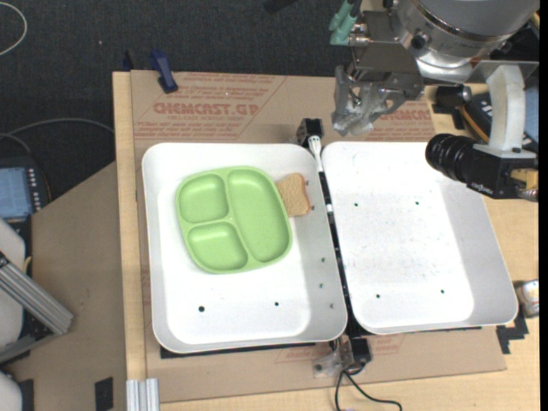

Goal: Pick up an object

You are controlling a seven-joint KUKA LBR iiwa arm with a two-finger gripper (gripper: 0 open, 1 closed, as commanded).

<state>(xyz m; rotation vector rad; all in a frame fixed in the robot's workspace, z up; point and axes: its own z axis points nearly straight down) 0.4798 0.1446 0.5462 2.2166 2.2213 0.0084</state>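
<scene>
A green three-compartment plate (233,219) lies in the left white bin (171,306). A tan slice of toast (294,194) rests against the plate's right rim, near the bin's right wall. My gripper (358,115) hangs above the back edge of the right bin (419,247), near its left corner, up and to the right of the toast and well apart from it. Nothing shows between its fingers, which point down.
Both bins sit on a brown cardboard sheet (214,101). A black camera unit (471,165) juts over the right bin's far right corner. A blue clip (163,70) lies at the cardboard's back left. Cables run at the front.
</scene>
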